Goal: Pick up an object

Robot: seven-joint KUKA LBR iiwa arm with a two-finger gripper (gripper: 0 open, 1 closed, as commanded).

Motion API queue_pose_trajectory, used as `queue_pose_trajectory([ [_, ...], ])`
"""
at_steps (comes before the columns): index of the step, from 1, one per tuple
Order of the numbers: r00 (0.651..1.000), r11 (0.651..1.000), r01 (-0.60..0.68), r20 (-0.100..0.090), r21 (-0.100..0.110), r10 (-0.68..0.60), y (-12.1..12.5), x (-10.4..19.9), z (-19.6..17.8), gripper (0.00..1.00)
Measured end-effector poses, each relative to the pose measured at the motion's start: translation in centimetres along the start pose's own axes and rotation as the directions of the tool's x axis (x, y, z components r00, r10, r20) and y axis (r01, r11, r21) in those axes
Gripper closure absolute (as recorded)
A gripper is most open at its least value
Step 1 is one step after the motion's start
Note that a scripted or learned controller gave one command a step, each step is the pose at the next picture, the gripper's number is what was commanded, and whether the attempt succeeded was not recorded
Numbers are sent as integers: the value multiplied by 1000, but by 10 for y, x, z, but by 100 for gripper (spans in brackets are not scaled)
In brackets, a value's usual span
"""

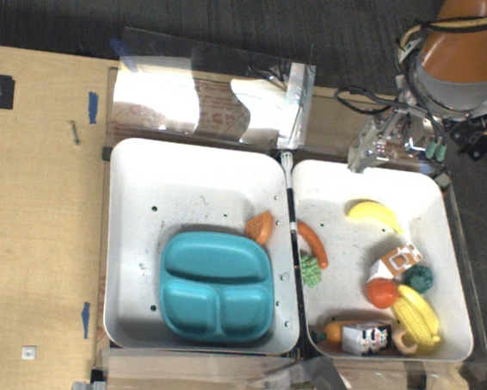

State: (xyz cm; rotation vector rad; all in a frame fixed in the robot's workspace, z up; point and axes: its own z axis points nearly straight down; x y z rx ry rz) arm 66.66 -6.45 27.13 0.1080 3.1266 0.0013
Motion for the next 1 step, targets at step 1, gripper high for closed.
queue_pose_trajectory([
  [1, 1000, 1000, 2, 8, -1, -2, 1, -2, -11, 100],
])
